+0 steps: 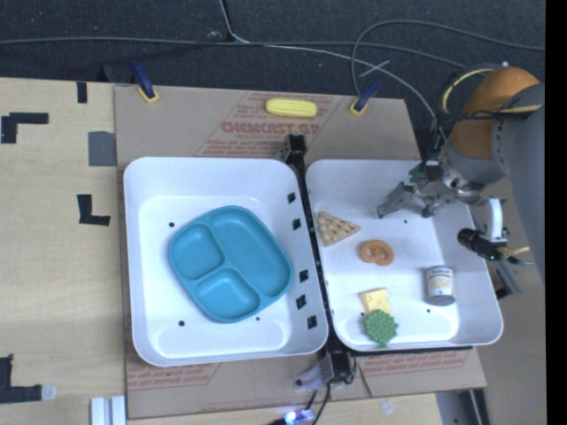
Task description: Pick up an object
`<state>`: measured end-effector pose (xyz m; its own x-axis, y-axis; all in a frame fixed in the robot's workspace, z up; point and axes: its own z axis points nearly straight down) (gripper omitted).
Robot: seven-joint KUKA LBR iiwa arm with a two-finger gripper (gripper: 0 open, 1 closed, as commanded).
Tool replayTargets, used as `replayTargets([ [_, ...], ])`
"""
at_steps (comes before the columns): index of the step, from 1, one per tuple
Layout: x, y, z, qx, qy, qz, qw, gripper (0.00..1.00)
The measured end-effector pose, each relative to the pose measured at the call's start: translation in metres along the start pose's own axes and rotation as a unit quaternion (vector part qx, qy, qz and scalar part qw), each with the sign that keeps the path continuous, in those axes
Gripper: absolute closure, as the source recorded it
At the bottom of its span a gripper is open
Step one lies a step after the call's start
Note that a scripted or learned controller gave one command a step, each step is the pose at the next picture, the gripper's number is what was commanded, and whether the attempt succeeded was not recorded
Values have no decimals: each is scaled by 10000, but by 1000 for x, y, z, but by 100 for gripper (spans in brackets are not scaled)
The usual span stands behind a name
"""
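Tool [396, 204] open, holding nothing; pretzel [376, 252] just below-left, apart.

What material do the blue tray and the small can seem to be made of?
The blue tray looks like moulded plastic, smooth and matte: even colour, rounded compartments. The small can seems metal with a paper label: pale shiny top, printed side. Too small to be sure.

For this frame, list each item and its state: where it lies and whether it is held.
Blue tray: flat in left bin, free.
Waffle piece: right bin, free.
Pretzel: right bin, free.
Can: upright, right bin.
Cheese cube: touching broccoli.
Corn: outside bins.
Gripper: holding nothing.
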<state>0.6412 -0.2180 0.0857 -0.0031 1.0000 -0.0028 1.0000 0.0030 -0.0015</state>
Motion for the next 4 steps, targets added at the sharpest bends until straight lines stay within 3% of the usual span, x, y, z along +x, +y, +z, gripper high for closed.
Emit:
replayTargets([
  [1, 0, 2, -14, -18, -6, -7, 10000, 100],
  [4, 2, 8, -180, -35, 3, 8, 10000, 100],
])
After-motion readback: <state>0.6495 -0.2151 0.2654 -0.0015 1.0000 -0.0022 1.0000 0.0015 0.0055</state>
